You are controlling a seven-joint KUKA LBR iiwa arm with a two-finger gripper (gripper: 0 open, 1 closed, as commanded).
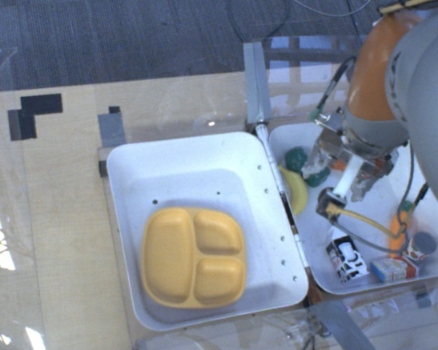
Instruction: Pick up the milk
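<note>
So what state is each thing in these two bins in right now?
Yellow tray: right way up in the left bin, compartments bare.
Milk carton: lying in the right bin, not held.
Small box: lying beside the carton.
End effector: above the green item, away from the carton.

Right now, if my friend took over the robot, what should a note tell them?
Claw: over the far end of the right bin, by a green thing. Open or shut: can't tell.
Milk: the black-and-white carton, as best I can tell, lying at the bin's near end beside a small box, apart from the claw.
Done: nothing yet; the milk is not picked up.
Left: bring the claw over the milk, grab it, lift it.
</note>
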